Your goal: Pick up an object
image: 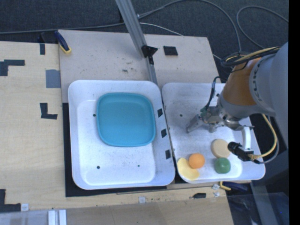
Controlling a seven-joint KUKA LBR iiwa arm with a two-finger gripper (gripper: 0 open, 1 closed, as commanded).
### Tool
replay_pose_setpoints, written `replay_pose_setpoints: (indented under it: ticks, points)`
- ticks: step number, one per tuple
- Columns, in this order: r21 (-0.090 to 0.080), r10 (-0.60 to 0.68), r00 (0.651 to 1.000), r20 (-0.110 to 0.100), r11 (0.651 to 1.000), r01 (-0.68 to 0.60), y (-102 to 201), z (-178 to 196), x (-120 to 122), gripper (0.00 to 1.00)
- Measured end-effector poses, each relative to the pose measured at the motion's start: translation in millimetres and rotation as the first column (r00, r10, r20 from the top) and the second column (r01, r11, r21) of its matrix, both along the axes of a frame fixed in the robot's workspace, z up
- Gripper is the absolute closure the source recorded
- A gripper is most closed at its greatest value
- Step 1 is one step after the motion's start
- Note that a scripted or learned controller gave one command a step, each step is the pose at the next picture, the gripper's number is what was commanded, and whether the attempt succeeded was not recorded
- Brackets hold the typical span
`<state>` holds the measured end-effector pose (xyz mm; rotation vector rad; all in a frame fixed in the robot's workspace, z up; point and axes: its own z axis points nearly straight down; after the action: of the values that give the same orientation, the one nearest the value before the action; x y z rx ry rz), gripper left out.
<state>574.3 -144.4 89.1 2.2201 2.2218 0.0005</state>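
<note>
Gripper [193, 124] over right bin [180, 97] – fingers prob. spread, empty – wrist hides part.

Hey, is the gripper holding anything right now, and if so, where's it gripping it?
Nothing is held. The gripper hangs open over bare floor of the right bin, apart from the orange ball and green ball.

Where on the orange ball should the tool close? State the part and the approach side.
Grip the orange ball across its middle, coming straight down. It is round, so any pair of opposite sides probably works, but the yellow piece touches its lower-left; place the fingers on its upper-left and lower-right.
</note>
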Motion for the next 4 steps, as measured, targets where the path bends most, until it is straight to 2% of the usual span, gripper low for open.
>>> replay_pose_setpoints:
  ticks: [1,3,4]
  points:
    - [-0.002,0.0,1.0,0.002,1.0,0.0,-0.8,11.6,0.6,1.0]
    - [0.0,0.0,1.0,0.003,1.0,0.0,-9.3,112.2,-2.3,1.0]
    - [0.001,0.003,1.0,0.0,1.0,-0.003,41.8,120.5,-3.3,1.0]
